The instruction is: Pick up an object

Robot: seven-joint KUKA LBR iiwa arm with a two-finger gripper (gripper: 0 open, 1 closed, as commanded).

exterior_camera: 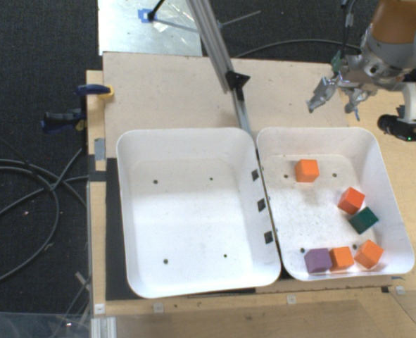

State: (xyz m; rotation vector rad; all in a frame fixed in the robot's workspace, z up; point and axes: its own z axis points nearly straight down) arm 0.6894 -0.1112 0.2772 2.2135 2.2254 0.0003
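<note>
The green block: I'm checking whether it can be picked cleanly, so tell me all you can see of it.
The green block is a small dark green cube, matte, looking like painted wood or foam. It lies flat on the floor of the right bin, turned at an angle to the walls, near the right wall. An orange block sits just above and left of it, touching or nearly so. The hand is above the bench beyond the bin, well away.

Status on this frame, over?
Gripper open, above the bench beyond the right bin. Six blocks lie in it, untouched. Lone orange block unobstructed.
</note>
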